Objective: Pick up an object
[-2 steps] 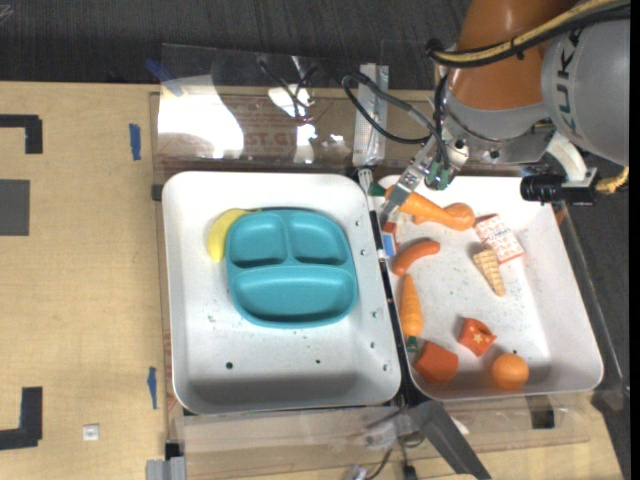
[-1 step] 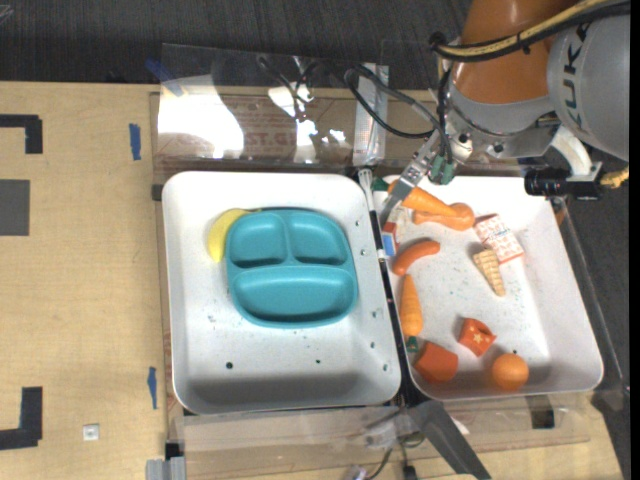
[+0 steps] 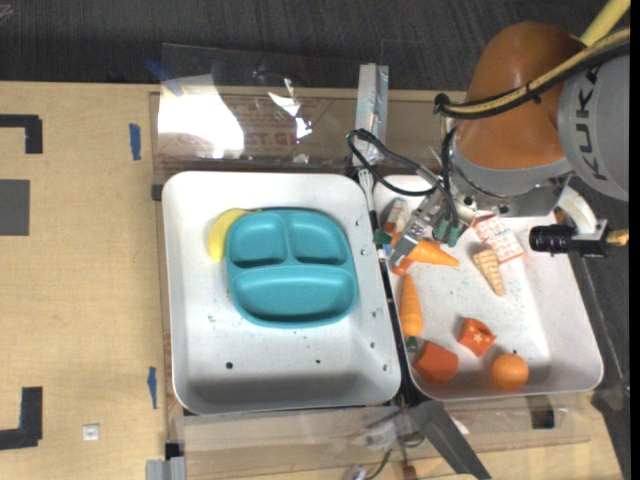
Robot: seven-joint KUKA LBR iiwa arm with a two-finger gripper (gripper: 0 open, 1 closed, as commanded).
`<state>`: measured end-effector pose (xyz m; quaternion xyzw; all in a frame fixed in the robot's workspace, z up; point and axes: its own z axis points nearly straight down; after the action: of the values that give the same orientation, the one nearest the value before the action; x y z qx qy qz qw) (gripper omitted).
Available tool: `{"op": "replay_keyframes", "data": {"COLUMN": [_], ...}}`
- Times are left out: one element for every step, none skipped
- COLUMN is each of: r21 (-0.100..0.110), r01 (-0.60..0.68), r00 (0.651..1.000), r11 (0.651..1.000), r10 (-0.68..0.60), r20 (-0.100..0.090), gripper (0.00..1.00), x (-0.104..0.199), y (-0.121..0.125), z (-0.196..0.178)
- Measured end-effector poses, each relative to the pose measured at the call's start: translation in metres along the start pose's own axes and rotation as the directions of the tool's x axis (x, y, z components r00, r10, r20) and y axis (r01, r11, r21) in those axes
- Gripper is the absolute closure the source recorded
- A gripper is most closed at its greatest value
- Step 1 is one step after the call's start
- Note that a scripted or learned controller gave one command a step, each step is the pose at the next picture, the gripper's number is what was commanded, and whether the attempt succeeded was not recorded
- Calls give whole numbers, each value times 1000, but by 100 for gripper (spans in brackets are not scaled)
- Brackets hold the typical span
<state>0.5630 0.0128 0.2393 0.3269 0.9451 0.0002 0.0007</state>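
carrot [image 3: 433,254] | right bin's [image 3: 560,313] left edge | bare floor centre-right

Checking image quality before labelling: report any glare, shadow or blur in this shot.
Camera view: strong glare on the clear panel behind the left bin; the teal tray is evenly lit and sharp; the gripper over the right bin looks cluttered and slightly soft.
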Motion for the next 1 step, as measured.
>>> {"op": "replay_keyframes", "data": {"r21": [-2], "r01": [58], "r00": [998], "r11": [998], "r10": [-58], "r20": [1], "gripper": [100], "x": [53], "y": [-32], "z": [-1]}}
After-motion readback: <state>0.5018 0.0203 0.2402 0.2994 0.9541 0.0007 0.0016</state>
